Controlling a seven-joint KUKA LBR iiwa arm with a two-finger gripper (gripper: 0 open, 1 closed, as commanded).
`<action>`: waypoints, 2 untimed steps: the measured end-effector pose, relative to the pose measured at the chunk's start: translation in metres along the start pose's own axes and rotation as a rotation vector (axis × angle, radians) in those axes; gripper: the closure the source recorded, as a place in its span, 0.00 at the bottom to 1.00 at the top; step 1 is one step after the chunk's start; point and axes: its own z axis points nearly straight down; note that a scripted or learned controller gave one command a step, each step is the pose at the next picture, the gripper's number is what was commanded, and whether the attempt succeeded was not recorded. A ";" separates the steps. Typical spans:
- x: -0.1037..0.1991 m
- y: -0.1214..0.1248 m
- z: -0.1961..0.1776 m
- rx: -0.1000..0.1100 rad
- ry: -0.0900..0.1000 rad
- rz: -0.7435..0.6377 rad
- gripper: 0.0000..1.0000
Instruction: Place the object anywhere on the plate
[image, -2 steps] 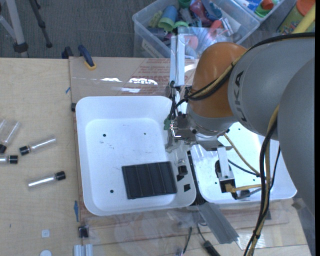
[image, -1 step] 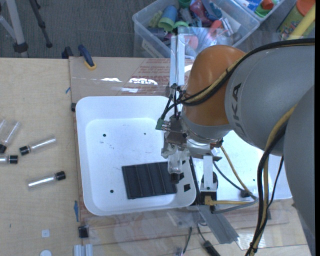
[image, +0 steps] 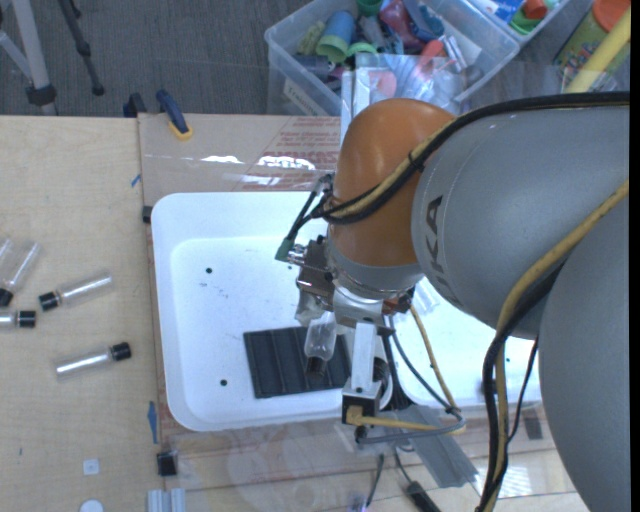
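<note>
A: Gripper (image: 322, 350) hangs low over the dark ribbed plate (image: 285, 362), which lies flat near the front edge of the left bin (image: 190, 260), towards that bin's right side. Something pale and see-through shows at the fingers, at the plate's right edge (could be the object, could be a finger pad; too blurred to call).

B: So no confirmed hold?

A: None I would log. Whether the gripper is wide, narrow or carrying anything cannot be told from this view; the arm (image: 480, 200) covers most of the wrist.

B: Position of the object, then?

A: If that pale piece is it, it sits over the plate's right edge, touching or just above; I cannot tell which.

B: Advice for the step?

A: Judgement only: bring the tool a little further towards the plate's middle before letting go, since the right edge leaves little margin. Release low, because a light clear piece may well roll along the ribs.
</note>
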 end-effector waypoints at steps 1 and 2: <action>-0.023 0.066 -0.013 0.000 0.000 -0.161 1.00; -0.023 0.065 -0.013 0.000 0.001 -0.162 0.00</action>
